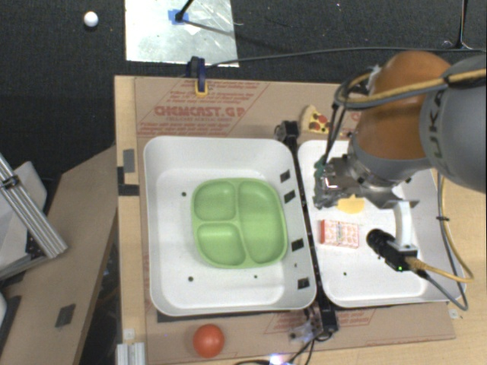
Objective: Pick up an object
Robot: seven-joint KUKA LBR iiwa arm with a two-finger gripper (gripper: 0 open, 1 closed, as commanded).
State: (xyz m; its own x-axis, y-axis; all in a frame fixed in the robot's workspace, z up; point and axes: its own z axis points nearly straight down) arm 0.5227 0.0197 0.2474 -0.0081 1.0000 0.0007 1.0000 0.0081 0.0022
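A cardboard-topped counter [228, 105] carries two white bins. My tool [329, 191] hangs in the right bin [358, 287]; I cannot tell its state. I'd centre over the yellow piece [351, 204] beside it before descending.

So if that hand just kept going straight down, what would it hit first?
Probably the yellow piece, which lies in the right bin just beside the hand, or else the bin's bare white floor. Depth is hard to judge from this slanted view.
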